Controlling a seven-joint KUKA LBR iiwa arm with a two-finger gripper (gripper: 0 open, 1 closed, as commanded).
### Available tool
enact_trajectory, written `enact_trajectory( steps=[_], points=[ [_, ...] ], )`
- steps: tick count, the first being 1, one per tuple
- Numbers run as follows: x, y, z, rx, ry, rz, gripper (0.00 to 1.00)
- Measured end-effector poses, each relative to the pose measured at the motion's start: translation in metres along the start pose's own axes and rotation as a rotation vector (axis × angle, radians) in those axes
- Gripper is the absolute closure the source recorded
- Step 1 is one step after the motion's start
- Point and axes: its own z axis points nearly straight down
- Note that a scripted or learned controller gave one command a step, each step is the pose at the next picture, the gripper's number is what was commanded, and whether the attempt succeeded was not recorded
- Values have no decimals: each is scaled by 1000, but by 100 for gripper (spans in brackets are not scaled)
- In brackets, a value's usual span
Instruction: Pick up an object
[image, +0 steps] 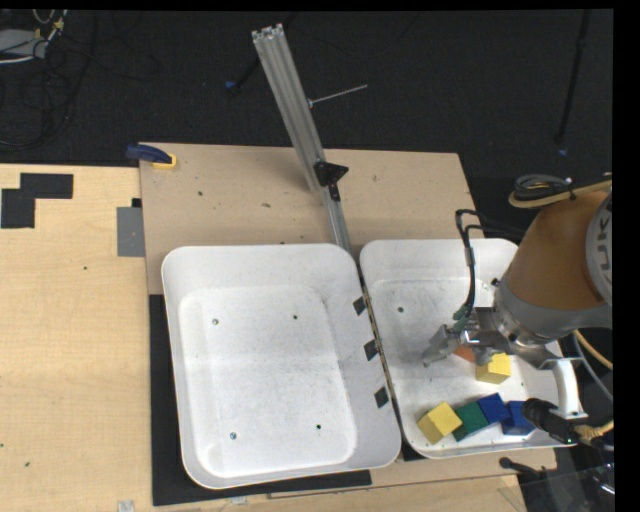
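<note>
The arm is reaching low into the right bin (420, 270). Whether the pincer (462, 342) is wide or narrow cannot be told. A yellow block (493, 368) is lying just beside it; closing there looks next.

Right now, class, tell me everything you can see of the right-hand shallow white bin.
The right-hand shallow white bin is a rounded-corner tray of what looks like speckled white plastic, lying flat on the bench beside its twin. Small dark dots mark its floor. Near its front-right corner lie a large yellow block, a green block, a blue block and a smaller yellow block. The gripper reaches over its floor.
</note>
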Motion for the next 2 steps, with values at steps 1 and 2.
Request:
enact_trajectory(
  steps=[1,2],
  points=[
    [-7,-4,48,0,0,0,0],
    [-9,-3,35,-4,-1,8,100]
  ],
)
